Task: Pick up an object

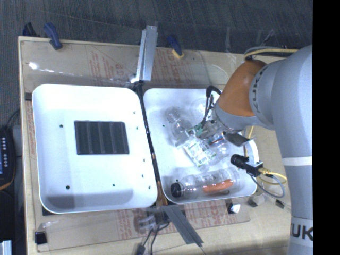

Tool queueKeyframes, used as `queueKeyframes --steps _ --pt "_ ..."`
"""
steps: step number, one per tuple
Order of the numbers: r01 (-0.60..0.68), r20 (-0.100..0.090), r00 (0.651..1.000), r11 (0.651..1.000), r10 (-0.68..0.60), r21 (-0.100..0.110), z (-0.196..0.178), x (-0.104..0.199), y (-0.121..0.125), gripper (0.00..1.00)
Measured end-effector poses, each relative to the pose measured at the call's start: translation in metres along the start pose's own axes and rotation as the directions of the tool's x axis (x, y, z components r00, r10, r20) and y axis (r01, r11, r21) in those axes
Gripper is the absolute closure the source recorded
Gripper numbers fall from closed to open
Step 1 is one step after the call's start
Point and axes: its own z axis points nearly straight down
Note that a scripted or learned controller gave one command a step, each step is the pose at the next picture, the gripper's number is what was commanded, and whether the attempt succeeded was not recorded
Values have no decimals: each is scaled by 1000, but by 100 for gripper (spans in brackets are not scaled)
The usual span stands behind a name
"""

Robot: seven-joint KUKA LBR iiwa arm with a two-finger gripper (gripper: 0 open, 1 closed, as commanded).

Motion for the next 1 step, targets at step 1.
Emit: queueKeyframes --steps 1 --pt "183 1 983 983 -183 -2 -1 35 -9 0"
